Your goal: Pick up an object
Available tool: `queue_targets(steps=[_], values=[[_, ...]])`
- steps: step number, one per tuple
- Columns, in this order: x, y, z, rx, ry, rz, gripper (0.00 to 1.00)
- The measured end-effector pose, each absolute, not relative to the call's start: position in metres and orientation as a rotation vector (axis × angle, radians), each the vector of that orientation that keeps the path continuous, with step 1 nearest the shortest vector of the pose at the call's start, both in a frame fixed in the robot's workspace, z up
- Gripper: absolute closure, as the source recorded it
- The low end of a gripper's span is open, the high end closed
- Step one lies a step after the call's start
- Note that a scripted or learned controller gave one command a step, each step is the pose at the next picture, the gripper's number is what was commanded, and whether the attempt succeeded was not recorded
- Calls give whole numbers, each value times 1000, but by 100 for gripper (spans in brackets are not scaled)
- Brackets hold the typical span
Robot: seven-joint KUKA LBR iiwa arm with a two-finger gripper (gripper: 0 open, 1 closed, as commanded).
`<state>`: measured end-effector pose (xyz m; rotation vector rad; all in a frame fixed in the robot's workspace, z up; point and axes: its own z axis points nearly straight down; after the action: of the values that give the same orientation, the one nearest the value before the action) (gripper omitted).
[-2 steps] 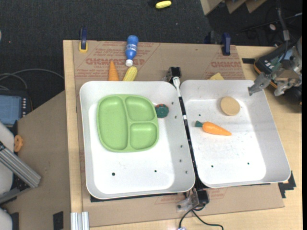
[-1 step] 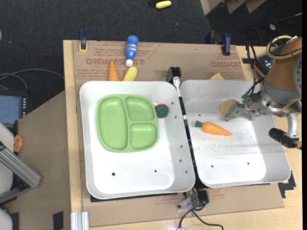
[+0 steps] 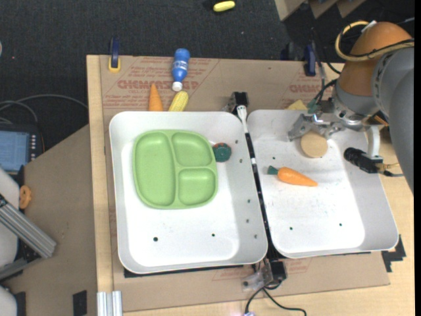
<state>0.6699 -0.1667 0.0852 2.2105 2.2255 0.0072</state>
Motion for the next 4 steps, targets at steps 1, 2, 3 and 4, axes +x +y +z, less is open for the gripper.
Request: queue_targets(steps=[1,2,3,4], values=[[668,-171,96,2214,2220,4,100],[658,-206,184,2216,2210,5,100],[657,-203,177,2219,2220,0,0],[549,-144,124,2232,2232,-9,0]])
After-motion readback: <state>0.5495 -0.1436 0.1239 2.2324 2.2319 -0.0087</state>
